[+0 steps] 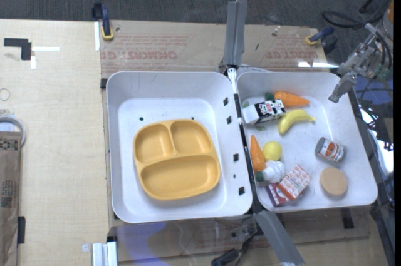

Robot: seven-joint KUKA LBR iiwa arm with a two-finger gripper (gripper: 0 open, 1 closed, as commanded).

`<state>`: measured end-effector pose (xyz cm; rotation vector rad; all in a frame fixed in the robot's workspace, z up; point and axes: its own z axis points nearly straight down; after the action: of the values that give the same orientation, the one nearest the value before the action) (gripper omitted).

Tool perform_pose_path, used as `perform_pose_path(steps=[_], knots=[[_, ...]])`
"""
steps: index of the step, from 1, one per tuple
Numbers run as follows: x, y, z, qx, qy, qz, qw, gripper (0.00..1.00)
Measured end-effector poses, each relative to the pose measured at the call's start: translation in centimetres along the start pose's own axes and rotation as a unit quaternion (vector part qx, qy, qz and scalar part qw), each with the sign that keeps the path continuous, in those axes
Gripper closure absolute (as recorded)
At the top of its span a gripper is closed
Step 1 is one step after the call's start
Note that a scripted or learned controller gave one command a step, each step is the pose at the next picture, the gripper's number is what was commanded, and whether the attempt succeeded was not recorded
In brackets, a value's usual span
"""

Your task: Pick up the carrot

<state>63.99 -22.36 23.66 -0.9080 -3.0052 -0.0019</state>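
Note:
An orange carrot with a green top lies along the far side of the right bin, next to a cow-patterned milk carton. A second orange, carrot-shaped piece lies against the bin's left wall. My gripper hangs over the bin's far right corner, right of the carrot and apart from it. The arm's wrist rises behind it at the right edge.
The right bin also holds a banana, a lemon, a white garlic-like piece, a red-and-white box, a small can and a tan disc. In the left bin sits a yellow divided plate.

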Motion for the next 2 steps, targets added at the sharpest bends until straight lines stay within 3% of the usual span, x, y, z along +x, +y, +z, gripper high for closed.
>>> perform_pose_path(steps=[1, 2], knots=[[0.0, 0.0, 3.4, 0.0, 0.0, -0.143, 0.9897, 0.0], [-0.5, 1.3, 7.4, -0.001, -0.001, -0.241, 0.9706, 0.0]])
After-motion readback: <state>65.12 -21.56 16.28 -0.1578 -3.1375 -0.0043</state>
